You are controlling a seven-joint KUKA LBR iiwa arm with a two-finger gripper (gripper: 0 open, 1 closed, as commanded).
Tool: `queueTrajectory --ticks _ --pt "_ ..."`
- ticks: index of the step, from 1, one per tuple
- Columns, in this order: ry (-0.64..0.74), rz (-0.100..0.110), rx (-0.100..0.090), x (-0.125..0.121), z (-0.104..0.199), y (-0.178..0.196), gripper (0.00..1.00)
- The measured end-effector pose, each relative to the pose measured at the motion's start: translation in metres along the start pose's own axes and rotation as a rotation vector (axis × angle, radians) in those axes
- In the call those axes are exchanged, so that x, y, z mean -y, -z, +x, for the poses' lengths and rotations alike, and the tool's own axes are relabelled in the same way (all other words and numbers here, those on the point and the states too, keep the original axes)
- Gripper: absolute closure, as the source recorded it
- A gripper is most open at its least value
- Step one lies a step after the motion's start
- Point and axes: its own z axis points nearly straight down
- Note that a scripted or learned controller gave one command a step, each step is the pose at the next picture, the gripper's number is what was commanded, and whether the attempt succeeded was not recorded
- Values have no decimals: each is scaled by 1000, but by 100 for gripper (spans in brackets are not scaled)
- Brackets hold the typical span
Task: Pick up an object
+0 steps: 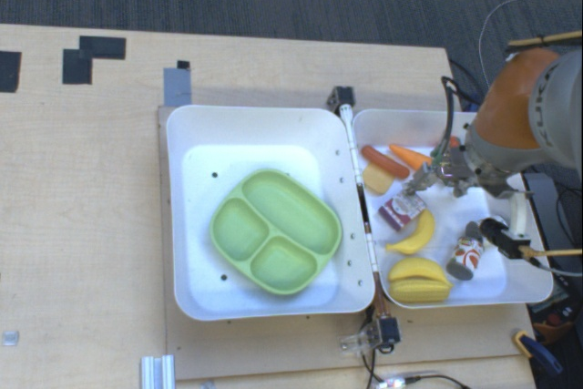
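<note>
the claw [421, 182] hangs over a purple-labelled packet [401, 212] in the right bin [537, 287]; its grip state can't be told, and the label writing is too small to read.

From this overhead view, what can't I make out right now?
- Gripper: too small and blurred in the camera view to tell its state, or whether it touches the purple packet.
- Carrot: far end hidden by the arm.
- Small can: label too small to read.
</note>
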Motion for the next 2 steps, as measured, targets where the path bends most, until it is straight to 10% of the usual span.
queueTrajectory --ticks 1,2 --pt "-2 -3 1 96 21 1 0" --pt "1 -11 -2 92 23 14 100"
